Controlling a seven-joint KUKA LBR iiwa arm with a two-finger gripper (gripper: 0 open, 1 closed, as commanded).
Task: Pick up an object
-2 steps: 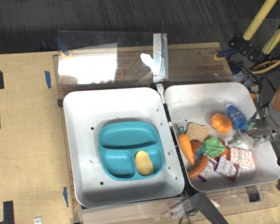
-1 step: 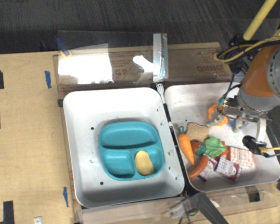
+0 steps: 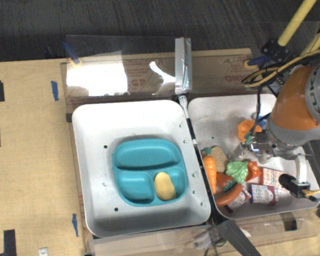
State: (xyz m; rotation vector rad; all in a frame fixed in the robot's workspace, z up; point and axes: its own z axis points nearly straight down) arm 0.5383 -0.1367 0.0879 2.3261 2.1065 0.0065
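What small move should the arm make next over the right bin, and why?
Probably a short descent toward the pile. The gripper sits over the right bin, beside the green toy and carrot, and nothing is visibly between its fingers. The items crowd together, so aiming at the topmost green piece seems the safest bet.

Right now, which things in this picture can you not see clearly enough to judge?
- Gripper, camera view: the arm's wrist covers it, so open or shut is unclear.
- Orange object in the right bin: partly behind the arm, shape unclear.
- Printed packet: text too small to read.
- Pile around the carrot: items overlap, so their edges are hard to separate.
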